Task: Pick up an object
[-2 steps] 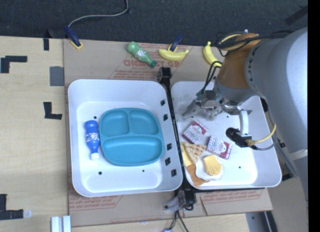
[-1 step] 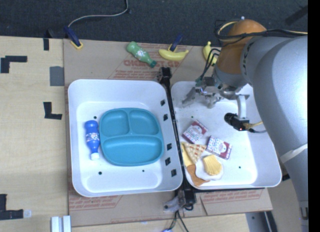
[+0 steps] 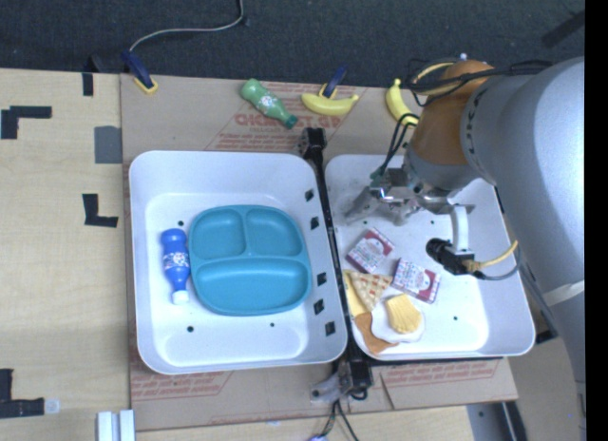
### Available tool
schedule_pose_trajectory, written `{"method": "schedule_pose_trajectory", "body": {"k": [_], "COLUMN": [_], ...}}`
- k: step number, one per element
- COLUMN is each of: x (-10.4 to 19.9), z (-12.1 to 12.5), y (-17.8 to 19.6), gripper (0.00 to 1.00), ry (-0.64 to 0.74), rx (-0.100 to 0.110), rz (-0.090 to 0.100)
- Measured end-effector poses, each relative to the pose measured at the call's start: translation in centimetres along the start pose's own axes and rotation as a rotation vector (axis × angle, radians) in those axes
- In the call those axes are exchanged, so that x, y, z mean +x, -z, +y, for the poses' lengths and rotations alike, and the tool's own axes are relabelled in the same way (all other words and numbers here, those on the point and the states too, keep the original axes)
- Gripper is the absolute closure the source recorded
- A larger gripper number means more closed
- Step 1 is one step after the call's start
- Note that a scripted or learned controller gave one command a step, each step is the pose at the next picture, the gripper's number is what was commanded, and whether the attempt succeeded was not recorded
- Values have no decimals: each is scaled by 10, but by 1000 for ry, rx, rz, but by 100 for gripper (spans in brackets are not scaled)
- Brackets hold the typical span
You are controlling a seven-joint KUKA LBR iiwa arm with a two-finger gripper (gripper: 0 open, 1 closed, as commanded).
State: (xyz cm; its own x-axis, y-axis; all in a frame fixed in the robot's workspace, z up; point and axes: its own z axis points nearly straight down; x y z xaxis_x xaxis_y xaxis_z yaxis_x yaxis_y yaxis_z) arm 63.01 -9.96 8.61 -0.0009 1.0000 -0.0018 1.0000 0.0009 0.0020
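My gripper hangs over the upper left part of the right bin, open, with nothing between its fingers. Just below it lies a red and white packet, and a second one like it lies to its right. A tan waffle piece and a yellow cheese slice on a white egg-like piece sit near the bin's front. In the left bin a blue sectioned plate lies beside a small blue bottle.
Behind the bins on the cardboard lie a green bottle and two yellow bananas. A black divider runs between the bins. The grey arm covers the right bin's right side, and a black cable piece hangs over it.
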Motion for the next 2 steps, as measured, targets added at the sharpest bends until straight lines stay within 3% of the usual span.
{"method": "schedule_pose_trajectory", "body": {"k": [1,2], "x": [0,0], "z": [1,1], "y": [10,10], "gripper": [100,0], "ry": [-1,-1], "rx": [-2,-2], "rz": [-1,-1]}}
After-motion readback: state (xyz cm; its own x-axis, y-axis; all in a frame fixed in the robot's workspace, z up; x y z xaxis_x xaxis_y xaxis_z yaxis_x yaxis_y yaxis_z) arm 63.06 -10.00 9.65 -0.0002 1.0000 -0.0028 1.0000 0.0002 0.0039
